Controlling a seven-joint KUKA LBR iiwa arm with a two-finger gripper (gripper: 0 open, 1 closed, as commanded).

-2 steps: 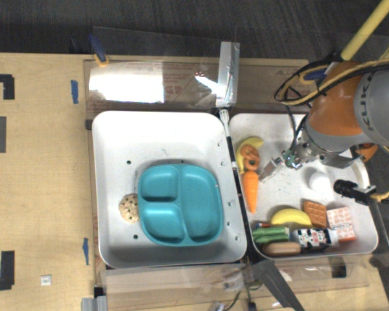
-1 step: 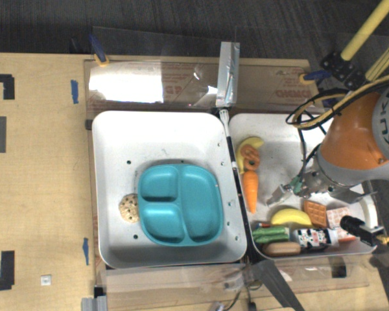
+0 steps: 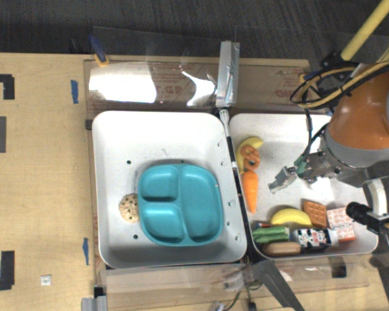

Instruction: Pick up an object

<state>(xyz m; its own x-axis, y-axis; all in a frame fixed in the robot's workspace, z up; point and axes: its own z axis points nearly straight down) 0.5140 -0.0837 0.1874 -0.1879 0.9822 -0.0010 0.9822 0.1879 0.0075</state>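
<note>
Hovering above the right-hand shallow white bin point(image 3: 279, 131), the two-finger gripper point(image 3: 282, 180) hung just right of the orange plastic carrot point(image 3: 250, 192), fingers apparently apart and holding nothing, seemingly poised to descend on it. The teal divided tray point(image 3: 179, 203) lay well left of the carrot.

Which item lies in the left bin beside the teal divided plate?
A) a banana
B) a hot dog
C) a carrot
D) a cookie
D: the cookie rests against the left edge of the teal divided plate in the left bin, while the banana and carrot lie in the right bin.
</note>
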